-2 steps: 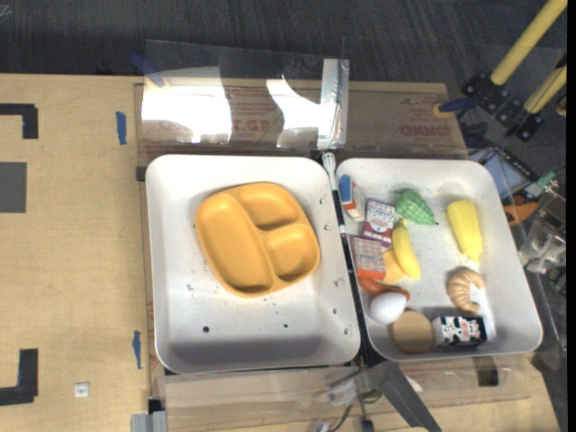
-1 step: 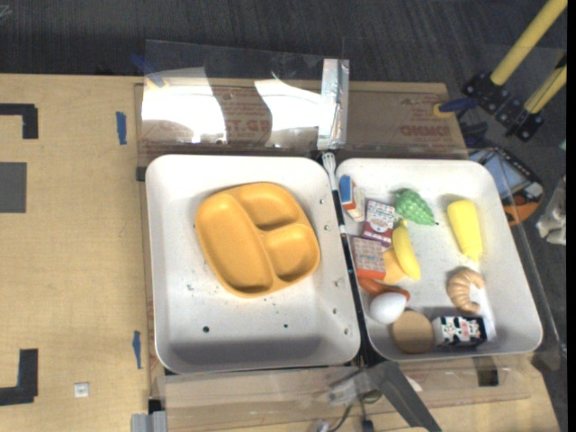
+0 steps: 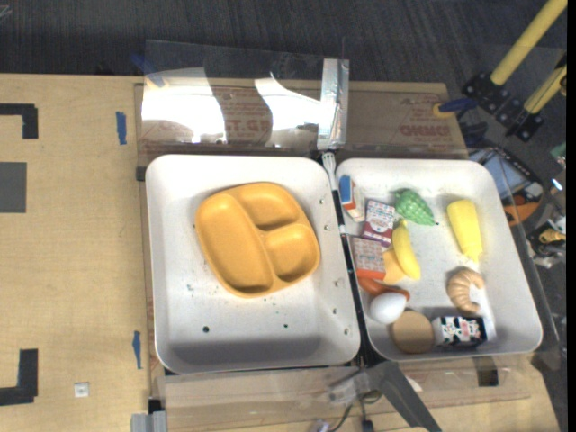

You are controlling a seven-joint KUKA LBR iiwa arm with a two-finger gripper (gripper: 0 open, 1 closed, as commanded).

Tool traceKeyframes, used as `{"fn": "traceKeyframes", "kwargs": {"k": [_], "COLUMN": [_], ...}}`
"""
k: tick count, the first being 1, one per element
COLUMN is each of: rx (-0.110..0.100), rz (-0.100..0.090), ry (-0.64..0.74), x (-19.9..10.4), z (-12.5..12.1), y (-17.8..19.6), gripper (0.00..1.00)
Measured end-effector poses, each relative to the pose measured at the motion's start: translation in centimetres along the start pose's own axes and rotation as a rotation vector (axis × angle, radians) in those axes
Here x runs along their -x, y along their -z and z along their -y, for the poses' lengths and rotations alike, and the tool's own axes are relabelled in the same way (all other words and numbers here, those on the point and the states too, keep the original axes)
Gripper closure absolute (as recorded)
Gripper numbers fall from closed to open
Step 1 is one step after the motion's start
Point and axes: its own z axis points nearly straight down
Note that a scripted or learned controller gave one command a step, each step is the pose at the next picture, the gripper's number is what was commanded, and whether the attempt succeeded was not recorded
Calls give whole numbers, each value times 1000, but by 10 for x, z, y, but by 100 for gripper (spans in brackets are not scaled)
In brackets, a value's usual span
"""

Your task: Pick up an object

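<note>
In the right bin [image 3: 513, 241], a yellow corn cob [image 3: 464, 227] lies beside a croissant [image 3: 466, 288].

Carrot [image 3: 378, 283] mostly buried under banana [image 3: 404, 252] and small cartons [image 3: 368, 252]; only orange end shows. Print on cartons too small to read. Brown round item [image 3: 413, 330] partly covers the can [image 3: 462, 330]. Yellow poles [image 3: 536, 27] cut off at top right edge.
</note>
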Motion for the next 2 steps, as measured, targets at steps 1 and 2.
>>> {"fn": "traceKeyframes", "kwargs": {"k": [1, 2], "rx": [8, 3], "rz": [-4, 0], "ry": [389, 703], "x": [-13, -2], "z": [25, 5], "y": [47, 42], "gripper": [100, 100]}}
